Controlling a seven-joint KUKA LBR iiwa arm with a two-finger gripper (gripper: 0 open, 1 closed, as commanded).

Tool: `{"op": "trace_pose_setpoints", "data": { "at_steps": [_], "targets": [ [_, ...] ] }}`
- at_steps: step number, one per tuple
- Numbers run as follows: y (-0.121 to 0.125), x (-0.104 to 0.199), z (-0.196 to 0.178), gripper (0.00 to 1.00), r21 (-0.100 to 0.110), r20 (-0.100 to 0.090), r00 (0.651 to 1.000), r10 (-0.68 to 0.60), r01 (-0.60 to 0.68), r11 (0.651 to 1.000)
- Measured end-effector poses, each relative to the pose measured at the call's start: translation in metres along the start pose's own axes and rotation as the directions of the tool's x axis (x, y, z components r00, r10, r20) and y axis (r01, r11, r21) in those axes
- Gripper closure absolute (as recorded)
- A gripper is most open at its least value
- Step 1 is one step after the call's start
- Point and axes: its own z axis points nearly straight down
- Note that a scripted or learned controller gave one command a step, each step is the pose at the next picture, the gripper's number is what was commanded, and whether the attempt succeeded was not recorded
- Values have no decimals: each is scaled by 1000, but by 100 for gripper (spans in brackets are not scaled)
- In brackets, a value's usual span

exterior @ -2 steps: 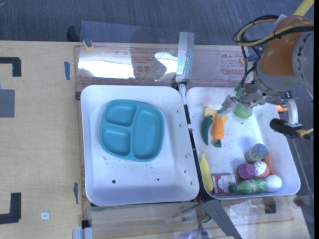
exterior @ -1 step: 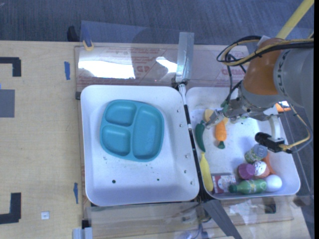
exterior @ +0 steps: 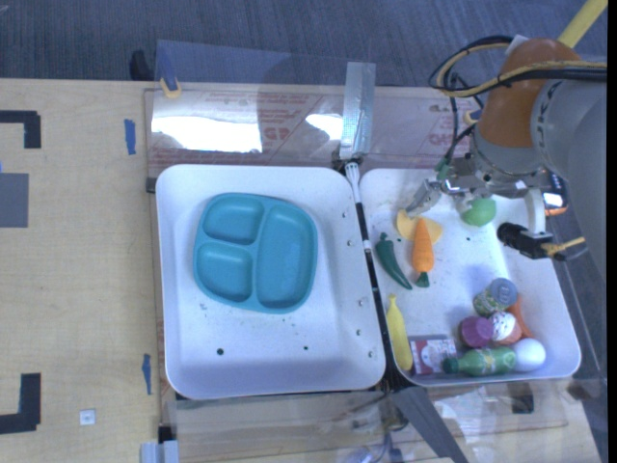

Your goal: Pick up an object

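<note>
The hand (exterior: 461, 189) hangs at the upper right of the frame, over the right bin (exterior: 569, 328). A green ball (exterior: 478, 210) sits apparently just beneath it. Whether the hand is released or clenched, I cannot tell.

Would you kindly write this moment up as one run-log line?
hand: over right bin, far end | nearest: carrot, green ball | held: nothing seen | left bin: blue tray
</note>
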Motion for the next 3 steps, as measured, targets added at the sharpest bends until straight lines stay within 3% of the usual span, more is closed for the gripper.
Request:
{"op": "trace_pose_setpoints", "data": {
  "at_steps": [1,2,3],
  "targets": [
    [-48,37,12,0,1,-2,1000,-15,15,1000],
    [-46,35,0,100,-6,0,1000,-13,13,1000],
    [10,78,-108,100,-8,-1,1000,-18,18,1000]
  ]
}}
